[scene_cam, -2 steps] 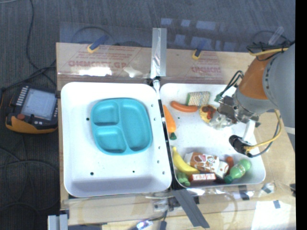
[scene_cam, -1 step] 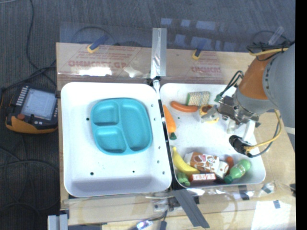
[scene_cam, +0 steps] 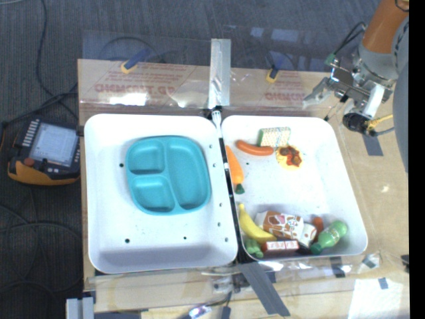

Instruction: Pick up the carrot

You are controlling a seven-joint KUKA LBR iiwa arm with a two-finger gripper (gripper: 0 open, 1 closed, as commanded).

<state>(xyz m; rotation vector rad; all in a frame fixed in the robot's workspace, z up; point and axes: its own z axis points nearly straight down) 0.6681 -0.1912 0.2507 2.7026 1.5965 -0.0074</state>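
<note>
Middle of right bin (scene_cam: 319, 185) is left open. Carrot (scene_cam: 233, 169) is hemmed against the bin's left wall; sausage (scene_cam: 255, 149) is seen just beside its upper end, possibly touching. Lower-frame side is crowded by banana (scene_cam: 251, 224), carton (scene_cam: 287, 225), green bottle (scene_cam: 330, 236).

Gripper (scene_cam: 317, 96) aloft; arm (scene_cam: 384, 28) slanting leftward

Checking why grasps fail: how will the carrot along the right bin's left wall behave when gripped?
The carrot looks smooth and tapered, so probably stiff, light, slightly slippery. Its round body may roll, though the bin wall beside it could stop that.
</note>
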